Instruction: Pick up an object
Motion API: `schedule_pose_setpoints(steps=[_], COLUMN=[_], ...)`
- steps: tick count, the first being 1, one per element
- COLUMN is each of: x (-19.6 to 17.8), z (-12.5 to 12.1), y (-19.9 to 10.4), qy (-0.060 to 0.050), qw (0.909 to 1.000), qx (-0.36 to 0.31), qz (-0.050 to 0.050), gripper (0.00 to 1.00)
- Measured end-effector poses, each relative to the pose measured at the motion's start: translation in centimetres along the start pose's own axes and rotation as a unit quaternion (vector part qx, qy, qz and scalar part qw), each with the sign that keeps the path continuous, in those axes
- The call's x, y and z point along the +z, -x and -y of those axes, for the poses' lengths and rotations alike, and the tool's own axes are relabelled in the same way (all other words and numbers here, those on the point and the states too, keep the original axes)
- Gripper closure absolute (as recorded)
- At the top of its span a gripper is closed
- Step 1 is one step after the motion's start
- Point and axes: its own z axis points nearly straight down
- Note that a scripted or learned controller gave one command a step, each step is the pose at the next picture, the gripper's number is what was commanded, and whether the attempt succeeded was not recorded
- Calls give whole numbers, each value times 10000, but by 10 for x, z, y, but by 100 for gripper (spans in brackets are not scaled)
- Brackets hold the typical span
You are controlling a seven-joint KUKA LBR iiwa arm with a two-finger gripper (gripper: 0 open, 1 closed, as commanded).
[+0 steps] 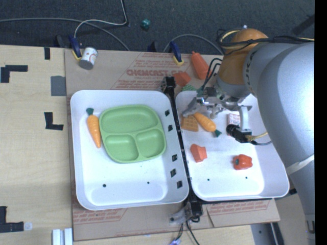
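Pincer hung over the toy carrot, open or closed I couldn't tell; carrot looked light, rigid, slick plastic, best pinched mid-body across its width.

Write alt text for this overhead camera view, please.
A grey robot arm's gripper hangs over the right white bin, just above a toy carrot, with other toy foods nearby. The left bin holds a green divided plate and another carrot.
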Motion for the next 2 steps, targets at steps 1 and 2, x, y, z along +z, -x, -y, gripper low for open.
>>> schedule_pose_setpoints(steps=[1, 2], x=[-1, -1], z=[10, 17], y=[5, 17], qy=[49, 39], qw=[10000, 10000], qx=[8, 1], qz=[-3, -17], gripper=[0, 0])
